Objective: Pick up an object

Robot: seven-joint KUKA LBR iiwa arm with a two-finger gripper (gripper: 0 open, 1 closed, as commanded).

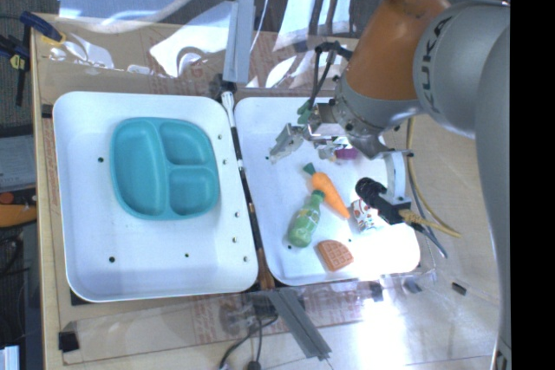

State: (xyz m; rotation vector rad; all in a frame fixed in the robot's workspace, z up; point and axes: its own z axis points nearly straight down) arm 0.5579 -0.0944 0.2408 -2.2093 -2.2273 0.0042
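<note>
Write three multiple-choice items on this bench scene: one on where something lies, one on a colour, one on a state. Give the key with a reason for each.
1. Where does the sectioned tray lie?
A. In the left bin
B. In the right bin
C. On the bench outside both bins

2. What colour is the bottle next to the carrot?
A. Red
B. Green
C. Blue

3. How does the bottle rest?
A. Standing upright
B. Lying on its side on the bin floor
C. Lifted clear in the hand

Key:
1. A, since the teal tray sits alone in the left bin, across the divide from the toys.
2. B, since its body and cap are green against the right bin.
3. B, since it lies flat with its cap toward the carrot, while the hand is higher in the view with nothing seen between its fingers.
</note>
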